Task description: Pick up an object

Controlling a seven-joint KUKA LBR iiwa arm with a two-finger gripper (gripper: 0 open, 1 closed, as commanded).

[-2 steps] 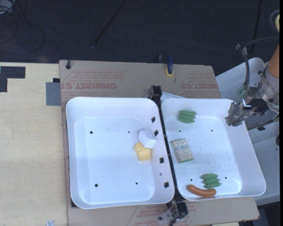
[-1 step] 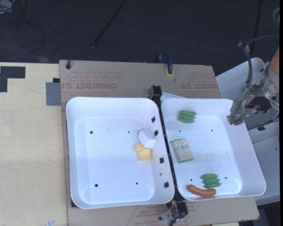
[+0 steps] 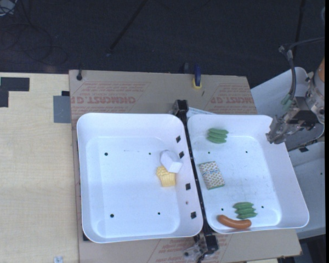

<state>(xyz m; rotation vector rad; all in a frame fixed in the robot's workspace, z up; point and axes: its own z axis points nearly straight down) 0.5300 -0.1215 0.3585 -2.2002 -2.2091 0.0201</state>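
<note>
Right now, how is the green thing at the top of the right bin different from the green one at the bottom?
The upper green item lies alone, apart from everything; the lower green item sits right beside the orange sausage. The upper one lies near the far wall, the lower near the front. Both are green, ridged and similar in size.

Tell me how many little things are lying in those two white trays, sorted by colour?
Green: 2, the upper green piece and the lower green piece, both in the right tray.
Yellow: 1, the yellow item in the left tray.
White: 1, the white block.
Orange-brown: 1, the sausage.
Patterned: 1, the checked packet.
Total: 6
</note>
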